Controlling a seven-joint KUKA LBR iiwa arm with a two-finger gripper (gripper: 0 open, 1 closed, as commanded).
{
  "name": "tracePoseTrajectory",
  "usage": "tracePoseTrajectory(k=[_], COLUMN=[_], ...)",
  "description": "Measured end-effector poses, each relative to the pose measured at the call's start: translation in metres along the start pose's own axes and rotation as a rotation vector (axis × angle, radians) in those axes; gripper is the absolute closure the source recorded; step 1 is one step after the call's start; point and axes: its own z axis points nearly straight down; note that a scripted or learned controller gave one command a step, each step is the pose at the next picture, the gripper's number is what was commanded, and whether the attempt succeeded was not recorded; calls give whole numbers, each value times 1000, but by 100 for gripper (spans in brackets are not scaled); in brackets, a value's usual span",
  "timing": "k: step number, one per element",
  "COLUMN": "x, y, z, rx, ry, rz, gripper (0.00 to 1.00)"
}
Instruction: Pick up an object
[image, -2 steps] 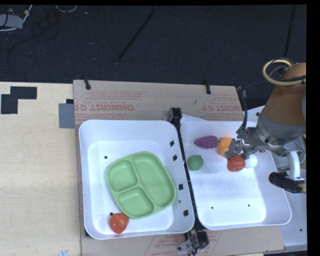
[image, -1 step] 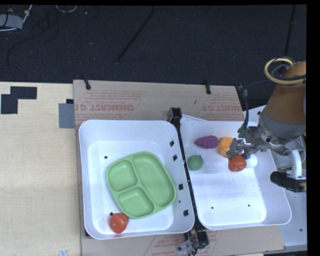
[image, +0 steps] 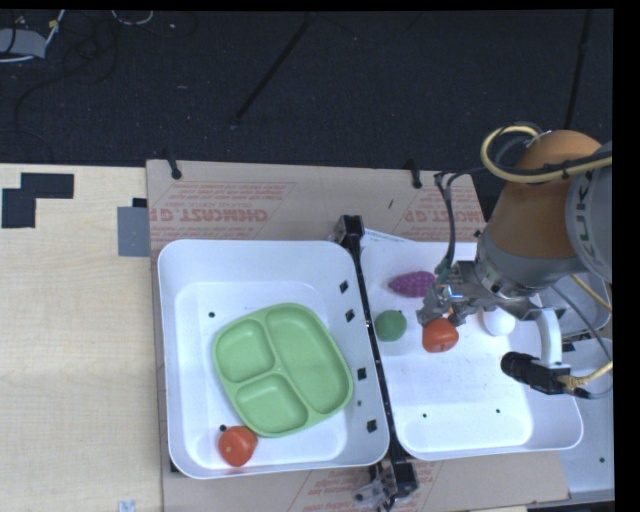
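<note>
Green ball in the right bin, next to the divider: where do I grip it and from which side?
Grip the green ball across its middle, coming straight down from above. It looks round, so any jaw angle should work, but the divider sits close on its left and the purple piece lies just beyond it, so probably align the fingers along the divider.

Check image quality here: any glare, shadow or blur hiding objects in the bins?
Camera view: even light, and the white bins are bright without washing out the contents. The green tray and red ball are sharp enough. Soft shadow under the arm, where the gripper looks slightly blurred. The background above the bench is very dark.
</note>
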Motion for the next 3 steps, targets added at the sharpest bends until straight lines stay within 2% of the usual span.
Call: tracePoseTrajectory(k=[1, 3], x=[55, 163], y=[1, -8], z=[-13, 3], rx=[-3, 1], ry=[0, -2], rz=[-2, 0], gripper=[100, 100])
